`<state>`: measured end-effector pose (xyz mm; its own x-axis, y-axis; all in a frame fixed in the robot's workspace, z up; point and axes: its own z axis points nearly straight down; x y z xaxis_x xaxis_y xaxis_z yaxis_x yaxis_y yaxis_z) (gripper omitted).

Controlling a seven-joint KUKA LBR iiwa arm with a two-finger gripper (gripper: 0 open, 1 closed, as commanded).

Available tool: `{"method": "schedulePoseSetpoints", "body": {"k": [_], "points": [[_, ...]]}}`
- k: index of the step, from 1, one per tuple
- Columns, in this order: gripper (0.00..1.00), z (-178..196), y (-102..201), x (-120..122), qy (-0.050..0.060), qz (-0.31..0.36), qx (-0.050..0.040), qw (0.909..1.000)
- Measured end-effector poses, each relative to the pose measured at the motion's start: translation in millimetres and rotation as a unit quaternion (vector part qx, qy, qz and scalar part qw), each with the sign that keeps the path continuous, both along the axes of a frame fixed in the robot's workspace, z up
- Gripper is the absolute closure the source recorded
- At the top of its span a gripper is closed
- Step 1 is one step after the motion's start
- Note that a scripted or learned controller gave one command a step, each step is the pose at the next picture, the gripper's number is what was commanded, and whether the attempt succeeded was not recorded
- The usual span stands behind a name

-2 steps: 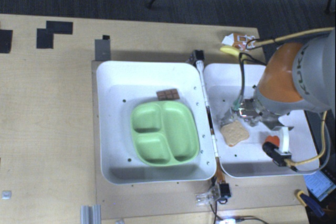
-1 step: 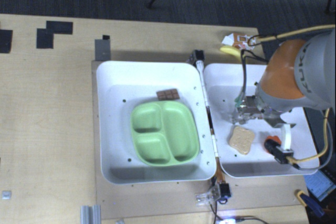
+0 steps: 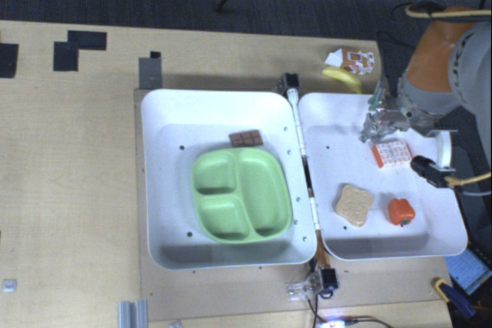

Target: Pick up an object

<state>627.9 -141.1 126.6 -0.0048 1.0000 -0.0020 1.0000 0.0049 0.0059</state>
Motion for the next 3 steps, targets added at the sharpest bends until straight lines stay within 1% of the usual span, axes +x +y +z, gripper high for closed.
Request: {"method": "schedulePoseSetpoints", "body": {"k": [1, 2, 3], "points": [[0.00, -1, 1, 0, 0.001, 0.000, 0.0009, 1.0000], [0.00, -41, 36, -39, 0.001, 0.000, 0.0008, 1.0000], [1.00, -29, 36, -37, -0.002, 0.001, 0.0006, 1.0000]]}}
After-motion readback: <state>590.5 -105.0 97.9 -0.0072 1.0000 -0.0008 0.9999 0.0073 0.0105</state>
